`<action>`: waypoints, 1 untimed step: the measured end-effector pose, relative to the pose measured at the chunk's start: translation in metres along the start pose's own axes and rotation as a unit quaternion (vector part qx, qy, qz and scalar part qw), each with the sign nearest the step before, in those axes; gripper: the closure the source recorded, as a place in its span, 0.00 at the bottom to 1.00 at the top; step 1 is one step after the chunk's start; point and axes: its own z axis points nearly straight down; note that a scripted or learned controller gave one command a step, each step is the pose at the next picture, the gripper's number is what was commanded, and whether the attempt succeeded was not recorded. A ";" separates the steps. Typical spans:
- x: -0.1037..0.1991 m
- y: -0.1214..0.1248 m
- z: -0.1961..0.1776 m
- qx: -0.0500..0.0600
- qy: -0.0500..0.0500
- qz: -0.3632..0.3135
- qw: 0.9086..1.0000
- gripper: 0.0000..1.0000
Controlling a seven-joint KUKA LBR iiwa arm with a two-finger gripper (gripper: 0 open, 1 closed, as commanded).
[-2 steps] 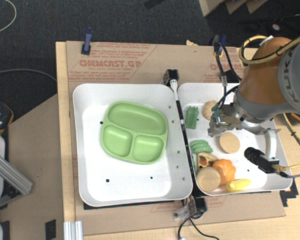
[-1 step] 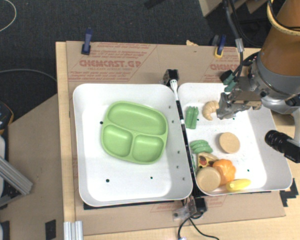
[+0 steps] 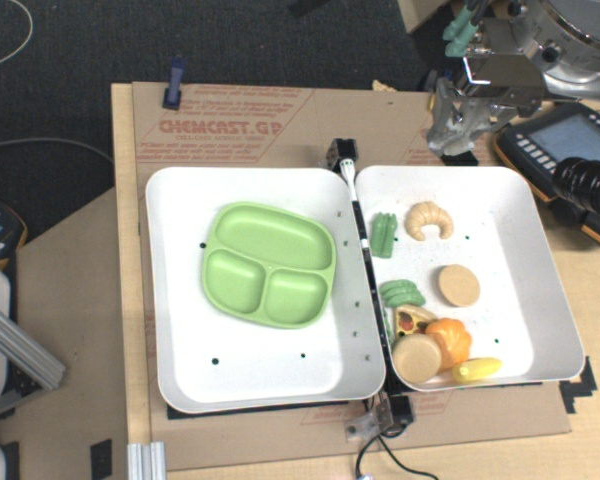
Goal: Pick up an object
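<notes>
Toy food fills the right bin (image 3: 520, 208): a croissant (image 3: 429, 220), a green bean pod (image 3: 383, 234), a round tan disc (image 3: 458, 285), a leafy green piece (image 3: 401, 292), an orange (image 3: 450, 338), a tan cylinder (image 3: 417, 359) and a yellow piece (image 3: 477, 369). The left bin (image 3: 180, 338) holds a green divided plate (image 3: 268, 264). The gripper (image 3: 452, 133) hangs above the right bin's far rim, its fingers grasping nothing.

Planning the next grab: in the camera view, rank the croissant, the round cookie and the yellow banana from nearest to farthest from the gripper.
1. Croissant, top of the right bin, nearest the gripper.
2. Round cookie, mid-bin.
3. Yellow banana, bottom edge, farthest.
</notes>
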 end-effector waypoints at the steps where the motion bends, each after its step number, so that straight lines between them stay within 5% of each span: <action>1: -0.033 -0.005 0.145 0.018 -0.005 0.007 1.000 1.00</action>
